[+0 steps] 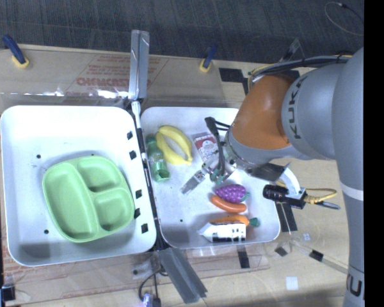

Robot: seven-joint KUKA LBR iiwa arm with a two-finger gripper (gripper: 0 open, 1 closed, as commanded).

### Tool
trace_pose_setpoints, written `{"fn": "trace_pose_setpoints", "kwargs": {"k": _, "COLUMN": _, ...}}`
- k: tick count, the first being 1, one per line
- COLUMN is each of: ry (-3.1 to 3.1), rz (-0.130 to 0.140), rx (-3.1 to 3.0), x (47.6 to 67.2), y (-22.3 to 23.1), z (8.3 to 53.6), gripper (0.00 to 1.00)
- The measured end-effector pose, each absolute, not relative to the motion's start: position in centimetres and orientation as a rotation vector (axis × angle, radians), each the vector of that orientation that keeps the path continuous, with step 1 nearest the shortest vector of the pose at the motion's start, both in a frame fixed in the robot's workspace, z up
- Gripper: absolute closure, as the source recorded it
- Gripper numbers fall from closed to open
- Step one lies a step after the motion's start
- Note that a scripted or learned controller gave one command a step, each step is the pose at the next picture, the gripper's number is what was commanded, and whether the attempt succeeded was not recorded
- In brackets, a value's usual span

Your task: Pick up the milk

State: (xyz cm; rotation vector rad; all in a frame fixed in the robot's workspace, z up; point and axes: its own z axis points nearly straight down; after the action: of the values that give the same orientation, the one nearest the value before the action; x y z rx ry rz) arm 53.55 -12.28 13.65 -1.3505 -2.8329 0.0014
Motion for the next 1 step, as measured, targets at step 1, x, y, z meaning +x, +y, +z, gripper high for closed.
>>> {"fn": "trace_pose_setpoints", "kwargs": {"k": 1, "ry": -2.971, "rz": 0.002, "rx": -1.031, "x": 51.65, "y": -20.45, "z": 21.76, "gripper": 0.0}}
